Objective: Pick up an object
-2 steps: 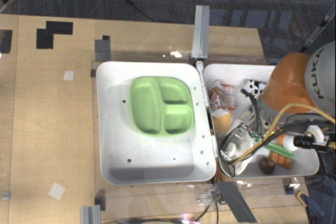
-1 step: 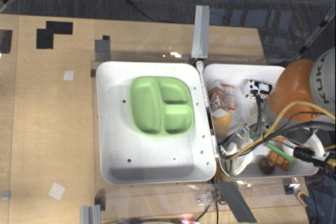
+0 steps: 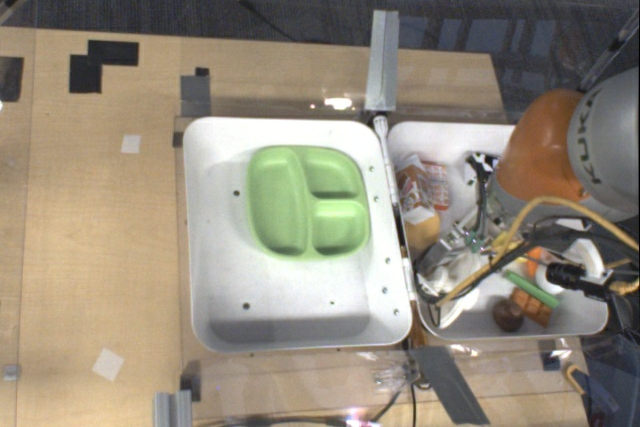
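The things to be picked lie crowded in the right bin (image 3: 452, 131). At its far left a crumpled snack packet (image 3: 421, 183) in brown, red and white lies beside the wall shared with the other bin, and a tan block (image 3: 423, 228) sits just near of it, touching or almost touching. Toward the near right corner a green stick (image 3: 533, 288) lies at a slant, with a dark round piece (image 3: 508, 317) just near of it and an orange piece (image 3: 537, 309) beside that. The gripper (image 3: 468, 241) is low in the middle of this bin, right of the tan block and left of the green stick; tangled parts hide it, so I cannot tell whether it is open or closed, or whether it holds anything. The arm (image 3: 545, 157) rises from it toward the right edge, its orange band over the bin's far right part. The left bin (image 3: 218, 245) holds a green divided plate (image 3: 305, 200) with three compartments, upright, a little far of centre. Both bins rest on the pale wooden bench (image 3: 90, 245).
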You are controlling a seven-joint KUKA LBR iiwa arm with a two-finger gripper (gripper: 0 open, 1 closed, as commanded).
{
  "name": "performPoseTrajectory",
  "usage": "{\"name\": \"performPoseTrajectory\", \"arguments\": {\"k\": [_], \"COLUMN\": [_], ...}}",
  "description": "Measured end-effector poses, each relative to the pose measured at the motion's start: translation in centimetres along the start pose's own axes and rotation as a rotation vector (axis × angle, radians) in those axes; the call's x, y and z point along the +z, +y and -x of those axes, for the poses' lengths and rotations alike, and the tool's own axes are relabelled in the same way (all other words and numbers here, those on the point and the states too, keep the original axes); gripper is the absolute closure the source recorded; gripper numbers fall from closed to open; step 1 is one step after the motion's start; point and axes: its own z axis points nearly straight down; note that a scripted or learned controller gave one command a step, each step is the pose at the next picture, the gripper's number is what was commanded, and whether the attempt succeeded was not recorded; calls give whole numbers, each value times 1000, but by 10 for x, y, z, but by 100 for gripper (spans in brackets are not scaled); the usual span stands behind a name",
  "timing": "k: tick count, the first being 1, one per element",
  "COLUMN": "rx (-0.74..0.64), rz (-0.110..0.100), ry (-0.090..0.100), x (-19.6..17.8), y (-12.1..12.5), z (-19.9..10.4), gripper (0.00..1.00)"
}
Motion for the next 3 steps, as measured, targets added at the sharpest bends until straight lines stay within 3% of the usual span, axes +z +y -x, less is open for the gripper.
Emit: {"name": "performPoseTrajectory", "arguments": {"k": [1,2,3], "rx": [-7,215,-78], "rz": [10,-3,-3], "ry": [-11,9,7], "x": [-15,-98,-172], "y": [4,69,127], "z": [3,-29,58], "gripper": [100,100,100]}}
